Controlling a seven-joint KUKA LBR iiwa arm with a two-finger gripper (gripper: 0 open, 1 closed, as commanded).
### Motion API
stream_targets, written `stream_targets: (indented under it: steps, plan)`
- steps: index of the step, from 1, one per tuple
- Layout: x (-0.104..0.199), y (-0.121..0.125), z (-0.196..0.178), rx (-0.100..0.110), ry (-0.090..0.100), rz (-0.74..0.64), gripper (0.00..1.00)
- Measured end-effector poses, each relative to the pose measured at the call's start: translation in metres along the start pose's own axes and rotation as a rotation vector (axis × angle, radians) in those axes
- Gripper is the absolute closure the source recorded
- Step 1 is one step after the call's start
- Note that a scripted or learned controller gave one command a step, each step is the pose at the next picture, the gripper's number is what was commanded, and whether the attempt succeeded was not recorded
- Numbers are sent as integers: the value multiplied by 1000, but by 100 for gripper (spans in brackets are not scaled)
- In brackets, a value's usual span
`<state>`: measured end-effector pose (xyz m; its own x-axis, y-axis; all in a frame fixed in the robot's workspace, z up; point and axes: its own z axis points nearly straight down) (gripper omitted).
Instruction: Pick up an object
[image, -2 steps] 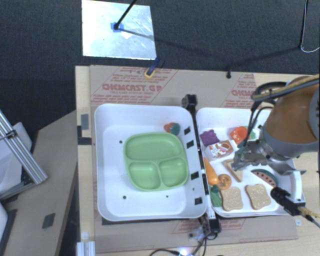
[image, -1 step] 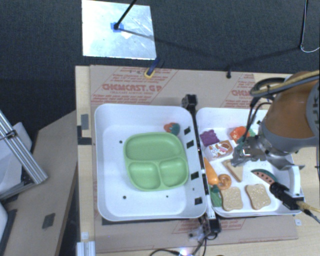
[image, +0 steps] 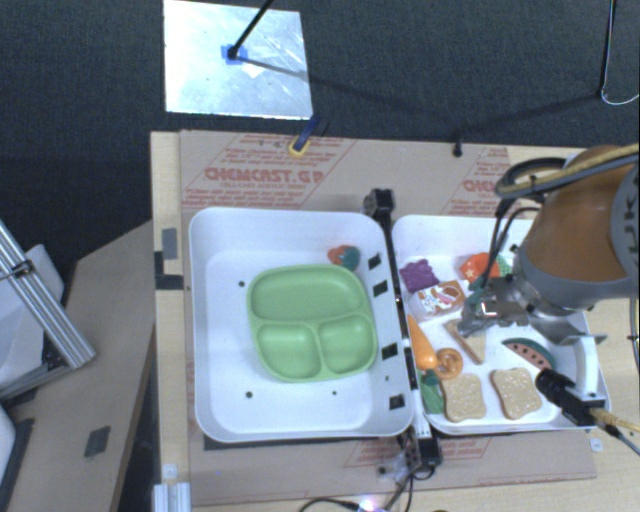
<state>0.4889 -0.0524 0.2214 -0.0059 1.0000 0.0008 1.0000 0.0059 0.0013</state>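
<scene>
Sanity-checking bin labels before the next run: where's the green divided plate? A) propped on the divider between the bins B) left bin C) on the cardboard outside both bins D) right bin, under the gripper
B: the green divided plate lies flat inside the left bin, while the gripper is over the toy food in the right bin.

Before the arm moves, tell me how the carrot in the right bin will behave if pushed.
The carrot looks tapered and rounded, so it may roll or swing sideways. It seems like stiff toy plastic, probably light and slick. It lies against the bin wall, which could stop it.
</scene>
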Motion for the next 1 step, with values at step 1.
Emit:
stream_targets:
  steps: [1]
  plan:
    - [-13,5,7,0,-2,5,100]
